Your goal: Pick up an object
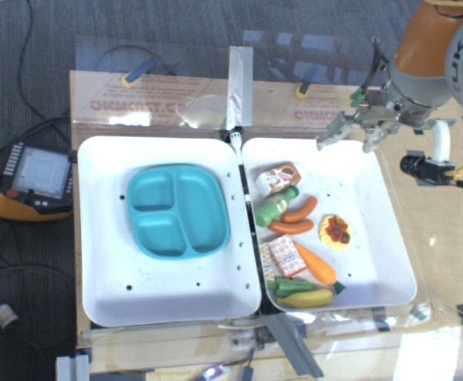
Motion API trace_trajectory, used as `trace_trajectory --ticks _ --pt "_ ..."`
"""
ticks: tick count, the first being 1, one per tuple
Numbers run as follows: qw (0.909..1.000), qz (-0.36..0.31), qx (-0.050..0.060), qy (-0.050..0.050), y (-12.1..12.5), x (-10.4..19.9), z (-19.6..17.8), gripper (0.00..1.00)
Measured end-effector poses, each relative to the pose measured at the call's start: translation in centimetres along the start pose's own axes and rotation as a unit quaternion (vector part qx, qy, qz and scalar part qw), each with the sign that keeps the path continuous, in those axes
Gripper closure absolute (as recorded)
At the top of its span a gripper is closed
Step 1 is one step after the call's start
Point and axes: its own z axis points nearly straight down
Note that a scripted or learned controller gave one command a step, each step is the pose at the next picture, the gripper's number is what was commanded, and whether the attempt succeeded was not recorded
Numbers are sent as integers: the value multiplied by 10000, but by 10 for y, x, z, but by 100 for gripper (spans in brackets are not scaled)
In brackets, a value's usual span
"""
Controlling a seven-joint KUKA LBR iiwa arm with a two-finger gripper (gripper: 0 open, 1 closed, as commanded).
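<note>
While over the right bin (390,213) rim | hand (349,136) spread wide | holding nothing

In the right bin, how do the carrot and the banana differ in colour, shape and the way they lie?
The carrot is orange and tapers to one end; the banana is yellow with a gentle curve. The carrot lies at a slant, while the banana lies almost level along the near wall of the right bin. The carrot sits farther from that wall than the banana. Both are long toy foods in the same bin, lying flat and close together.
</note>
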Motion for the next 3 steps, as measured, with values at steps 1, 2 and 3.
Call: trace_trajectory --ticks 1,2,3 --pt "9823 -1872 -6 5 -58 8 101 0" --pt "9102 -4141 -27 -12 -110 37 149 0" --pt "8731 -4872 -151 -88 -142 29 168 0"
